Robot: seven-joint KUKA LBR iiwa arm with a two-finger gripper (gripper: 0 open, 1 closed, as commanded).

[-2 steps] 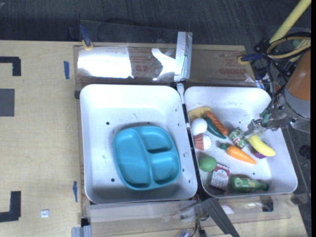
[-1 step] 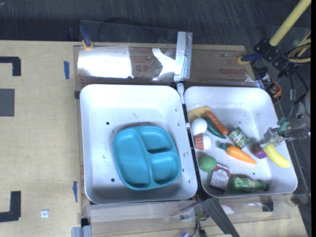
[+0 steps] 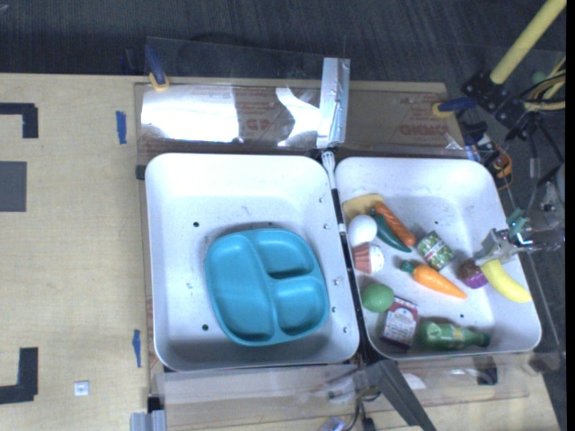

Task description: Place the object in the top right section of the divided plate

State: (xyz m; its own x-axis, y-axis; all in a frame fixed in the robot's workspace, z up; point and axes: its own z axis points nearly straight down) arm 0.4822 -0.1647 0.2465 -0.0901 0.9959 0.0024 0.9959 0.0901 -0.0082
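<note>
A blue divided plate [image 3: 265,285] lies in the left white bin [image 3: 180,187]. It has one large section on the left and two smaller ones on the right. The top right section [image 3: 287,257] holds nothing. The right bin [image 3: 467,182] holds several toy foods: a white egg [image 3: 362,230], an orange carrot [image 3: 438,280], a yellow banana [image 3: 506,282], a green can [image 3: 435,250], a green lime [image 3: 378,296] and a green bottle [image 3: 440,334] lying on its side.
A small metal clip-like part [image 3: 499,241] sits on the right bin's right rim, with cables beyond it. A clear plastic sheet and a foil-wrapped post [image 3: 332,101] stand behind the bins. The bench's wooden top [image 3: 63,268] stretches to the left.
</note>
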